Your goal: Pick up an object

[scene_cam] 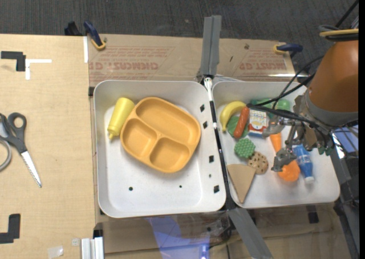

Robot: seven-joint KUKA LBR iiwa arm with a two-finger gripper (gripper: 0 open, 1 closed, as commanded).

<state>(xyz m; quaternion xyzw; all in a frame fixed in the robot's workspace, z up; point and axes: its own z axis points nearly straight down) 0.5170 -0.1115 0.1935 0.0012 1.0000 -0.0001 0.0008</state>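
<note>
end effector (pixel 283 160) low in right bin (pixel 325 195), touching orange fruit (pixel 289 173); grip state unclear.

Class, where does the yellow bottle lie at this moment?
In the camera view, the yellow bottle lies in the left bin, near its upper left corner, against the left edge of the orange divided plate.

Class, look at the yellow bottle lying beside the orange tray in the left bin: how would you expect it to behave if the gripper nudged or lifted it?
The yellow bottle lies on its side and looks rounded, so a nudge would probably roll it. It rests against the orange tray, which may block rolling that way. Its smooth tapering body could slip from a two-finger pinch.
</note>
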